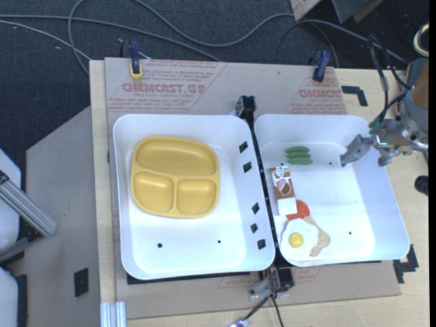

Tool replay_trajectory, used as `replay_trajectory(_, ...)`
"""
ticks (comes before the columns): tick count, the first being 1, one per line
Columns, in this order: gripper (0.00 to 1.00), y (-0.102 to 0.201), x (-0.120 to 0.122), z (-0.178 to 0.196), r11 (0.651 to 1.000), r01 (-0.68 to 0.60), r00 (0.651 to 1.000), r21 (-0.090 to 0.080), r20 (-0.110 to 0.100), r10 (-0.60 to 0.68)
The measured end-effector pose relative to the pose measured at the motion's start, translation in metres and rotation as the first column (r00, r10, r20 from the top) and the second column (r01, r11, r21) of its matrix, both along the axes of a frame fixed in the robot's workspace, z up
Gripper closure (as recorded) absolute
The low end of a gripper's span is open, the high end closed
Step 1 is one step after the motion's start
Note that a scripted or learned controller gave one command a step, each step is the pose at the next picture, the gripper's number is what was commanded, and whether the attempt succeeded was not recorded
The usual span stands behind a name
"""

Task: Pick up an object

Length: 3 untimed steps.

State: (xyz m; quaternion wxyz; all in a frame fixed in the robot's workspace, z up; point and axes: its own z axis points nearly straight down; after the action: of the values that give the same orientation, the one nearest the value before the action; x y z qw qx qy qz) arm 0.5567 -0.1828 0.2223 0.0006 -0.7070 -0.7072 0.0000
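Observation:
In the right bin (pixel 371 240) lie a green pea pod (pixel 298 155), a small brown-and-white carton (pixel 282 181), a red-and-white piece (pixel 295 209) and a toy fried egg (pixel 303 240), all along the bin's left side. My gripper (pixel 368 154) hangs over the bin's upper right part, to the right of the pea pod and apart from it. Its fingers (pixel 351 151) are spread open with nothing between them.
A yellow divided plate (pixel 176 177) rests in the left bin (pixel 191 251). A black divider with clips (pixel 253 182) runs between the bins. Blue clamps (pixel 136 58) hold the board at the back. Bare white floor spans the right bin's centre and right.

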Motion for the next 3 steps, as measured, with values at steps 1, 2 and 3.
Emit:
replay_trajectory(1, 0.00, 0.002, 0.008, -0.046, 1.000, -0.001, 1.000, 0.002, -0.004, 0.001)
replay_trajectory(2, 0.00, 0.005, 0.005, -0.089, 1.000, 0.000, 1.000, 0.002, -0.005, 0.000)
replay_trajectory(3, 0.00, 0.006, 0.004, -0.141, 1.000, 0.000, 1.000, 0.002, -0.006, 0.000)
